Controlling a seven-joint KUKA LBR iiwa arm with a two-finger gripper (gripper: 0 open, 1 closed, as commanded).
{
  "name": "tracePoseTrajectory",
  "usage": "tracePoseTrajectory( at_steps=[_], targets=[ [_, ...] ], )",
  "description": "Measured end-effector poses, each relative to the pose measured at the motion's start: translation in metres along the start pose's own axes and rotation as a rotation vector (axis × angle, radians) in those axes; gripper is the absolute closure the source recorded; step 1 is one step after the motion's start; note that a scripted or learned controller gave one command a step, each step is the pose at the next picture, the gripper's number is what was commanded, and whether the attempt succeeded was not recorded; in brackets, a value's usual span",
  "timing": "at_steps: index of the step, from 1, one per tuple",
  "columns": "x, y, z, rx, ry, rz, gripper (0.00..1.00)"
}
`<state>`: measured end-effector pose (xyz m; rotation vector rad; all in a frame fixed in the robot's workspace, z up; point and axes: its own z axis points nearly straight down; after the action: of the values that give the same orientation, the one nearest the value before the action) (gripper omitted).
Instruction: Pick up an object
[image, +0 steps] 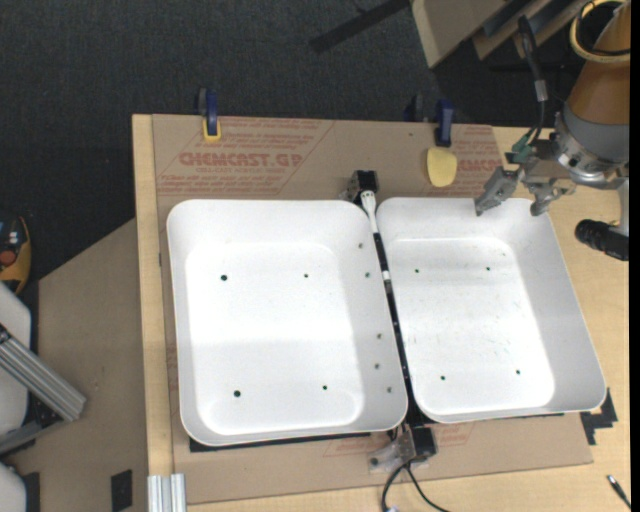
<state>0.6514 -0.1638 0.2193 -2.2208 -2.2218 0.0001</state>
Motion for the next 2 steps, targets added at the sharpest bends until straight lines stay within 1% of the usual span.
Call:
tracePoseTrajectory(
  at_steps=[1,2],
  targets=[
    [0.0,0.001,-0.011,-0.004,-0.001,-0.001,1.0],
    [0.009,-0.012,-0.243,-0.021,-0.006,-0.002,1.0]
  ],
)
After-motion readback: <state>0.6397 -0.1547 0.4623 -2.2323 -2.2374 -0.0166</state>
